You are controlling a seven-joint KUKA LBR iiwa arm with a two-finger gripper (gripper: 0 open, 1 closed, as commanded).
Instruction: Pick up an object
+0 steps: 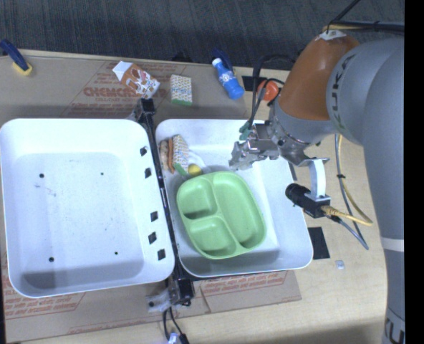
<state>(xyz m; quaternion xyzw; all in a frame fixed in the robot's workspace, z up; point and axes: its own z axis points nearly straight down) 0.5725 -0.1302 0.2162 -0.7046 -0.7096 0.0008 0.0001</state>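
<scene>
A green divided plate (220, 213) lies in the right bin (291, 235), filling most of its floor. Behind the plate's left corner, a striped snack packet (174, 153) leans by the bin's left wall, with a small yellow object (194, 169) beside it. My gripper (246, 151) hangs over the back of the right bin, just beyond the plate's far right edge. It sits below the orange band of the arm (312, 84). I see nothing held in it.
The left bin (11, 192) stands beside the right one. On the cardboard behind the bins lie a crumpled wrapper (135, 79), a small pale box (181, 89) and a blue clamp (228, 79). Another blue clamp (15, 56) sits at the far left corner. Cables (348, 213) hang on the right.
</scene>
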